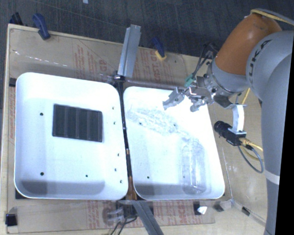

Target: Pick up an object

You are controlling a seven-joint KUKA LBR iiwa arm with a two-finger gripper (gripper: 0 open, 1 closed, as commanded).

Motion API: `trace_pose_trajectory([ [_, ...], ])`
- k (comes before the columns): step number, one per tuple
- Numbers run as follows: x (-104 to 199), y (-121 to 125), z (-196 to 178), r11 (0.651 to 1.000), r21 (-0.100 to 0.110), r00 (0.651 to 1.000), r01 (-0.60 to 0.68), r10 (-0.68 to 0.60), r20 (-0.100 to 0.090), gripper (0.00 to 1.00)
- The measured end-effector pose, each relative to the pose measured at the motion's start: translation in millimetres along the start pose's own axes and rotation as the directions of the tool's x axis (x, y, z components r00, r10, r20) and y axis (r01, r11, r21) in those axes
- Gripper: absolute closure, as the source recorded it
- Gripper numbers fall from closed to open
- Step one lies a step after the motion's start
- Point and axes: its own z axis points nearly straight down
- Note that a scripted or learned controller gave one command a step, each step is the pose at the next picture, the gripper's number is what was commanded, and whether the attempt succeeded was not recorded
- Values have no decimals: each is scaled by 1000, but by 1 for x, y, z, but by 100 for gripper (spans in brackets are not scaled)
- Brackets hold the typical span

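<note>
A clear plastic bottle (pixel 193 166) lies lengthwise in the right bin (pixel 145 191), close to its right wall. A crumpled clear plastic piece (pixel 150 119) rests in that bin's upper left part. In the left bin (pixel 27 180) lies a dark grey ribbed rectangular block (pixel 78 123). My gripper (pixel 182 104) hangs over the top edge of the right bin, above and to the right of the crumpled plastic. It is open, with nothing between its fingers (pixel 169 102).
A metal bar (pixel 128 50) stands up at the back between the bins. Blue clamps (pixel 41 26) hold the bench's far edge. A black cable plug (pixel 227 132) and wires hang beside the right bin's right wall.
</note>
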Motion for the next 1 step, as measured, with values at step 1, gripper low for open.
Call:
trace_pose_trajectory([
  [1, 5, -76, 74, 985, 0, 985, -171, 171, 0, 0],
])
